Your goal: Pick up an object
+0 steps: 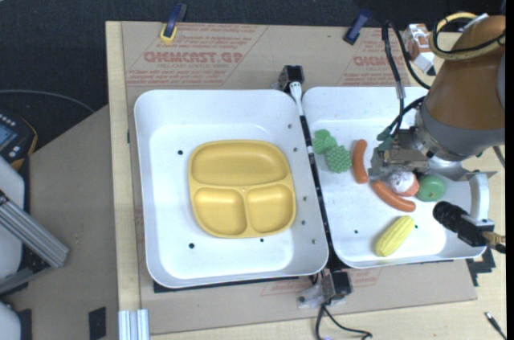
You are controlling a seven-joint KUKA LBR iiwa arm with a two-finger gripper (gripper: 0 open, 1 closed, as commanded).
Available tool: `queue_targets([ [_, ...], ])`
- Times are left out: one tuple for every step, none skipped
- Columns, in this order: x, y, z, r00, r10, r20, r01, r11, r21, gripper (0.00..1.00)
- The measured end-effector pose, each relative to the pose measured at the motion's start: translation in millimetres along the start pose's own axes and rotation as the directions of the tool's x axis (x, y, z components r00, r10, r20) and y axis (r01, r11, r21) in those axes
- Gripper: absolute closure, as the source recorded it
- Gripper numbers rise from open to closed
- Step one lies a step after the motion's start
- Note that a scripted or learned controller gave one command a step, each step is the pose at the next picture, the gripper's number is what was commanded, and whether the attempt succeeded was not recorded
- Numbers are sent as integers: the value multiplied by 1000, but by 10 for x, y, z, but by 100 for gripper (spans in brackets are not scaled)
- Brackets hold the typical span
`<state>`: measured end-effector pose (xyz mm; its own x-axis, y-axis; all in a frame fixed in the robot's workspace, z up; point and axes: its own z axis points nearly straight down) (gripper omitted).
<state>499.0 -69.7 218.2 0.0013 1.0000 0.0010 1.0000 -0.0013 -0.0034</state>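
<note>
Orange sausage (393,197) lies near the right bin's (353,250) near edge, under my wrist | my pincer (395,170) hangs over it, likely lining up a grab | grip state: cannot tell | corn (393,236) near the front edge, broccoli (331,153) by the left wall
</note>
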Motion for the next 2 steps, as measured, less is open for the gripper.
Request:
queue_targets([
  [-5, 108, 35, 1000, -2, 2, 2, 1000, -5, 100],
  [-107, 123, -118, 1000, -1, 3, 1, 1000, -7, 100],
])
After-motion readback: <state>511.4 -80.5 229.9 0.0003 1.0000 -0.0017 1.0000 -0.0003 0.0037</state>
